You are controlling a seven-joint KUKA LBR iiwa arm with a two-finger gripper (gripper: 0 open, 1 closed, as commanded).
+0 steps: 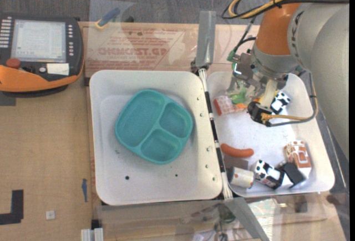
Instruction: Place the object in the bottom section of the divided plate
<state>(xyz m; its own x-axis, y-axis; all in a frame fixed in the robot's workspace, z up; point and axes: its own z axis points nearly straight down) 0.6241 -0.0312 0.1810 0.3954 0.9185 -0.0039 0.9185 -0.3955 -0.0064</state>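
gripper (244, 87): we see it low in the right bin (319, 140); we cannot tell its fingers' state.
divided plate (155, 125): in the left bin (105, 140).
sausage (237, 151): right bin.

We see two bins side by side: the left bin (105, 179) holds the divided plate (155, 126) near its middle. In the right bin (319, 151), a sausage (237, 151) lies near the left wall, and below it a cup (241, 177), a cow figure (267, 173) and a small carton (298, 155) stand along the front. The gripper (248, 87) hangs over the back of this bin. A teach pendant (39, 51) rests left of the bins.
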